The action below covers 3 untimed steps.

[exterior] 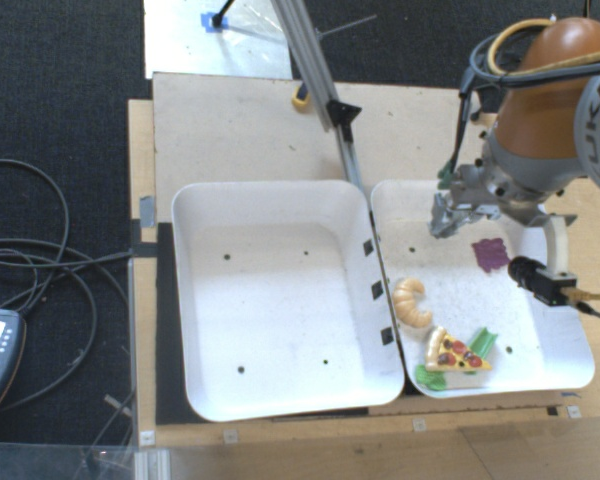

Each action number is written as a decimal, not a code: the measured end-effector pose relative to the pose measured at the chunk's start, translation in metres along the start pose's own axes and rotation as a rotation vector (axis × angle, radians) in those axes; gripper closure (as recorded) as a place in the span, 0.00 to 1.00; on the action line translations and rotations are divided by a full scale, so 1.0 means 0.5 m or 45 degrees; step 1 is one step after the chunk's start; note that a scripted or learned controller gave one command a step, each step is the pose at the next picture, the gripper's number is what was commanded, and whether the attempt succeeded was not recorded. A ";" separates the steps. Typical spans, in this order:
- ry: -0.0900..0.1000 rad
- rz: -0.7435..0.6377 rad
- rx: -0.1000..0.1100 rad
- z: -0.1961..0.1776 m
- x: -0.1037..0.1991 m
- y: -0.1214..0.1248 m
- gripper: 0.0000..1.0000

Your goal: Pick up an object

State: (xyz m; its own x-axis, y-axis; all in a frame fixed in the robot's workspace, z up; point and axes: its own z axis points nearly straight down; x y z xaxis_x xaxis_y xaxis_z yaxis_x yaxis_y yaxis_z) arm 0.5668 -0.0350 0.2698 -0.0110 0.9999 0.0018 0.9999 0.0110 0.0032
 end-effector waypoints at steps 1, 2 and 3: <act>-0.001 0.003 0.001 0.042 0.078 0.049 1.00; -0.001 0.003 0.000 0.057 0.151 0.091 1.00; -0.001 0.003 0.000 0.088 0.225 0.153 1.00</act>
